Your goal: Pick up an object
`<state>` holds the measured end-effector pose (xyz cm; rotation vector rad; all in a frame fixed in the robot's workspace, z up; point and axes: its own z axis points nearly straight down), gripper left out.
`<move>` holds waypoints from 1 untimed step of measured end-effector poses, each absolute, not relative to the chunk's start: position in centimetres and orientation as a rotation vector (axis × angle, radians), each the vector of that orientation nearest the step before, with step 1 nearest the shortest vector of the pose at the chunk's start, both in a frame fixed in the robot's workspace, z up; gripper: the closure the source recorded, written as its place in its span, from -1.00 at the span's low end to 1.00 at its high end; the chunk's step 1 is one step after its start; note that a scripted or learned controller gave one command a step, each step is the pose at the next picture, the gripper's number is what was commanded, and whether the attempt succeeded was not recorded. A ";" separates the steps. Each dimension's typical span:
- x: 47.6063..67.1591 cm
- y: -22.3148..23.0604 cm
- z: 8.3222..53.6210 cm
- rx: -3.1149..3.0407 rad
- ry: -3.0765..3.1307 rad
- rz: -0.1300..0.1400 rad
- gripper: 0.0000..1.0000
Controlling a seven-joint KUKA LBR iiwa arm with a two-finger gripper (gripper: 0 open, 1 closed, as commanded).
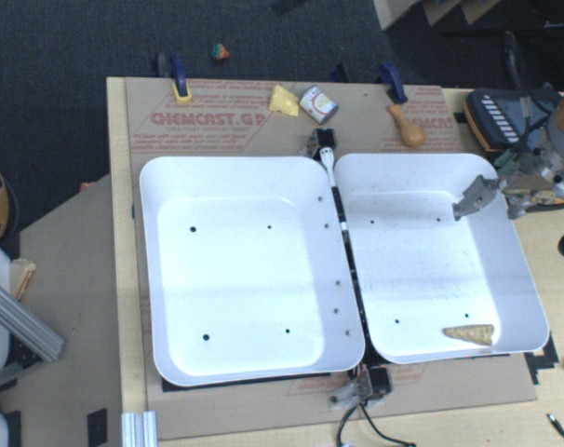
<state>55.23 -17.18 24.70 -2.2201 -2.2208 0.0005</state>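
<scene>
A tan wedge-shaped piece (pixel 471 333) lies flat in the right bin (pixel 422 250), near its front right corner. My gripper (pixel 494 201) hangs over the far right edge of that bin, well behind the wedge. Its two grey fingers (pixel 471 198) stand apart, open, with nothing between them. The left bin (pixel 235 268) holds no objects.
On the brown board behind the bins lie a yellow chunk (pixel 284 101), a small white box (pixel 317 104) and a wooden-handled tool (pixel 408 127). Blue clamps (pixel 178 74) hold the board's back edge. A black device (pixel 494 117) sits at the far right.
</scene>
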 end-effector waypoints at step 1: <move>55.0 -13.9 47.7 -2.230 -2.240 -0.020 -1.00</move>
